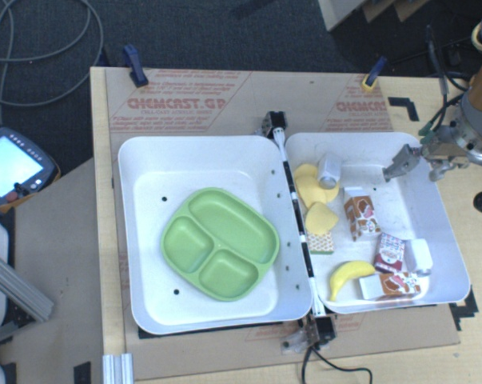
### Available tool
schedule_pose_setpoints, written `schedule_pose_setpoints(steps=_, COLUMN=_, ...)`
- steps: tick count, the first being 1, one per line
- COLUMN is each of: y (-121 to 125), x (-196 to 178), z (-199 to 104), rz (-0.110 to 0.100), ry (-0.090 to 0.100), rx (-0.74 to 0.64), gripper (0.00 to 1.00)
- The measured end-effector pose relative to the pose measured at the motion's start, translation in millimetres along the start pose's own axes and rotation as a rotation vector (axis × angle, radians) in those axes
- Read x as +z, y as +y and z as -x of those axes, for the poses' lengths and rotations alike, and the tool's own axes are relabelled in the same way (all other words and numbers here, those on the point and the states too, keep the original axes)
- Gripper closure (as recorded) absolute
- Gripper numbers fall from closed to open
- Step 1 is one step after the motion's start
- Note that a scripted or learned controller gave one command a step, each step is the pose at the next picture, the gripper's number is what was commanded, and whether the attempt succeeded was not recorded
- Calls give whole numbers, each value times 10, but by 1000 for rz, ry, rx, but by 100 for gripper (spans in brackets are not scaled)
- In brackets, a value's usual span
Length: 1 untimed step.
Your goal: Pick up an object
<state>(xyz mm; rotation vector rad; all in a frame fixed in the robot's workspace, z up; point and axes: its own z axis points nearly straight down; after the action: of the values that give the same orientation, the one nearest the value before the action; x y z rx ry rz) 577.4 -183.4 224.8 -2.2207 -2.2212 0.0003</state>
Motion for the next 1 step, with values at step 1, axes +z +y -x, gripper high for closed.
schedule_pose_setpoints(steps=1, y=96, x=897, z=-441, rz=-1, ry=0, rx=-1, gripper=0)
